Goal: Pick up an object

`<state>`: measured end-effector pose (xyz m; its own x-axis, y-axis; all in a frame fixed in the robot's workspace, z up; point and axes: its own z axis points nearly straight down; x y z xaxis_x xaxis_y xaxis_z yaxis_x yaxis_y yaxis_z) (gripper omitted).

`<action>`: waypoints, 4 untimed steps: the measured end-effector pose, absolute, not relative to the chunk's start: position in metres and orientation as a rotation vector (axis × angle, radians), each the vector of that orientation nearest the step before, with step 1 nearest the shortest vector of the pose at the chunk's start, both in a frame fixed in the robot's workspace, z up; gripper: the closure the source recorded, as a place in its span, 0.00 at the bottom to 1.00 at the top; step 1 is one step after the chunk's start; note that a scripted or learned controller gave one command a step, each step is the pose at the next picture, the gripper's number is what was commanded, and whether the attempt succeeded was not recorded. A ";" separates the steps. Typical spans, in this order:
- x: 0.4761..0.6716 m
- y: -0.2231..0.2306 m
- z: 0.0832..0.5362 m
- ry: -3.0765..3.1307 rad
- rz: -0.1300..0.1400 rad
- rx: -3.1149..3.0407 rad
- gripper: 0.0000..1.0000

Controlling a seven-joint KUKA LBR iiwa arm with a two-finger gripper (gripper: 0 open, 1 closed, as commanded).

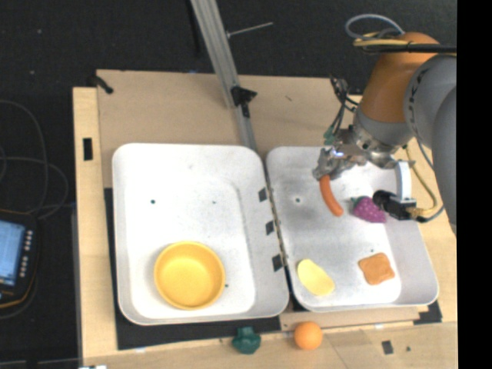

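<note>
My gripper [326, 171] hangs over the upper middle of the right bin [419, 283]. It is shut on the top end of a thin orange-red carrot [333, 198], which slants down and to the right from the fingertips. A purple bunch of grapes [368, 210] lies just right of the carrot's lower end. A pale yellow piece [315, 277] and a brown bread-like piece [376, 268] rest near the bin's front edge.
A yellow bowl [189, 274] sits in the front of the left bin [131, 167]. An orange ball [307, 335] and a green object [246, 341] lie on the bench in front of the bins. A slanted metal pole [223, 60] rises behind the bins.
</note>
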<state>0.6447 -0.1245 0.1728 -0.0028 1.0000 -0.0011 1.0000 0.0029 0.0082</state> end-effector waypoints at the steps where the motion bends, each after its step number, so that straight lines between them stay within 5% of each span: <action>1: 0.651 -0.119 0.235 2.220 0.008 2.213 1.00; 2: 0.652 -0.120 0.242 2.226 0.003 2.214 1.00; 4: 0.654 -0.014 0.243 2.230 0.002 2.214 1.00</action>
